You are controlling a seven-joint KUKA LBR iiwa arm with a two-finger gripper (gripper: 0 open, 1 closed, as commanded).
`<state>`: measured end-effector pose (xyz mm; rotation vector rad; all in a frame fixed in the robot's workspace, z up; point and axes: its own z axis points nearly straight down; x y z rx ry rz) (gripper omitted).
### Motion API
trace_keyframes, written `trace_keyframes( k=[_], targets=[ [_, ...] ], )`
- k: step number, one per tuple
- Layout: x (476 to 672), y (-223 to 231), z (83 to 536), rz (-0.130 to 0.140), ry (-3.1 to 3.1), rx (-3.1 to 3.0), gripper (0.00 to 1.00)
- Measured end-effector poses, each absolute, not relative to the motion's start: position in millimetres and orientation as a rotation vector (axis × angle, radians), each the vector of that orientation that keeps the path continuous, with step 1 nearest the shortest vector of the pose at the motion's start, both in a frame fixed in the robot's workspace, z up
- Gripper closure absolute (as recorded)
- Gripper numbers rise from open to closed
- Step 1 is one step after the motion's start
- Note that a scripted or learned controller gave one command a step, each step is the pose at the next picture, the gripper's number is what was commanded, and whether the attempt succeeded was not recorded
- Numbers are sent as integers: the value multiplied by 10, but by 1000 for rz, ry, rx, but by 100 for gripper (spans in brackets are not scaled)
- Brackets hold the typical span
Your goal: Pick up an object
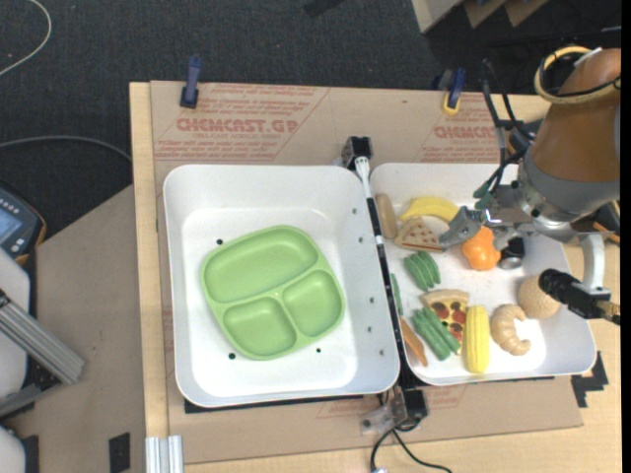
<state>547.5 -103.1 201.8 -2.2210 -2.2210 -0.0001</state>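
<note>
divided tray [271, 289] in left bin [187, 264], toy food [463, 313] in right bin [562, 358]

The arm [582, 116] is a thick, rounded column — its upper part a glossy orange band, and below that a smooth grey wrist section with a paler grey ring at its base. Black cables [503, 116] run down along its left side. Under the wrist sits a cluster of metal and black parts, the gripper [480, 227] — a slim grey finger [459, 229] sticks out leftward from it. A yellowish ring [562, 62] shows at the arm's top edge.
</note>
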Motion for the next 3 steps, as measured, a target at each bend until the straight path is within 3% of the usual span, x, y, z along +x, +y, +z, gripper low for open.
trace_keyframes(
  k=[1, 2, 3],
  targets=[
    [4735, -1171, 1129, 13, -2207, -2218, 0],
    [5369, -939, 841, -4, -2230, -2222, 0],
    [5354, -964, 965, -4, -2225, -2229, 100]
  ],
)
